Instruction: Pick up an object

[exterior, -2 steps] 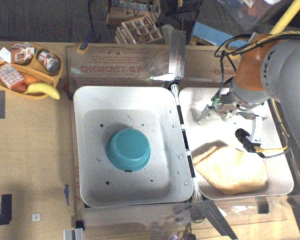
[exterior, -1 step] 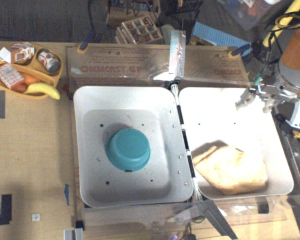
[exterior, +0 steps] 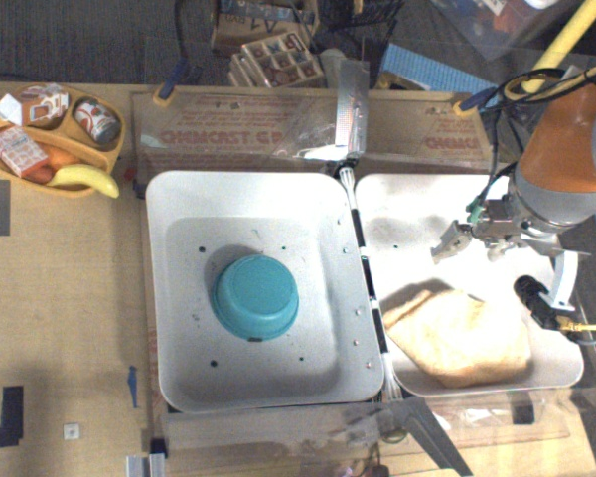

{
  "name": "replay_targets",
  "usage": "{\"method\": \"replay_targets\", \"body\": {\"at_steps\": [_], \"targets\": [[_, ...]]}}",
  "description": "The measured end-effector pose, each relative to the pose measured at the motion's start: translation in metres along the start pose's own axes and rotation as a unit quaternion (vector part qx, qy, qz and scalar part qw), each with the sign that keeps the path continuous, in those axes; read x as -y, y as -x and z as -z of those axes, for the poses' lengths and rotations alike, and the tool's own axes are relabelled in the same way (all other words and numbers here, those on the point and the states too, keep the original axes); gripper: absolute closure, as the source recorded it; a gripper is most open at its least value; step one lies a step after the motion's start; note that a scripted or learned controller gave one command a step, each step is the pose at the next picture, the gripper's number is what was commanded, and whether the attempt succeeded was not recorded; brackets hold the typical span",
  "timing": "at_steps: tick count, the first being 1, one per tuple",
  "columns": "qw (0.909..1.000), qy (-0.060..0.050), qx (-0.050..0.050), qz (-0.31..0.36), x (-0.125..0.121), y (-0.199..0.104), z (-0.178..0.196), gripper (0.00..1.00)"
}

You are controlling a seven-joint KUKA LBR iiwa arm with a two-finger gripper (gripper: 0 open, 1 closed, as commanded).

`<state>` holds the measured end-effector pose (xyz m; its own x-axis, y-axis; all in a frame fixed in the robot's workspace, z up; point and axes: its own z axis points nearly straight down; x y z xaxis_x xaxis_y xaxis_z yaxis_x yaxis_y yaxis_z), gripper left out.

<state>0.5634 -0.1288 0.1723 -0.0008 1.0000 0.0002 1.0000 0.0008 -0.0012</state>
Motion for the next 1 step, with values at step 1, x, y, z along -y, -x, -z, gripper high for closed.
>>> {"method": "replay_targets", "body": {"at_steps": [1], "targets": [[0.9983, 0.006, 0.001, 0.057, 0.0291, -0.0011, -0.0827, 0.0]]}}
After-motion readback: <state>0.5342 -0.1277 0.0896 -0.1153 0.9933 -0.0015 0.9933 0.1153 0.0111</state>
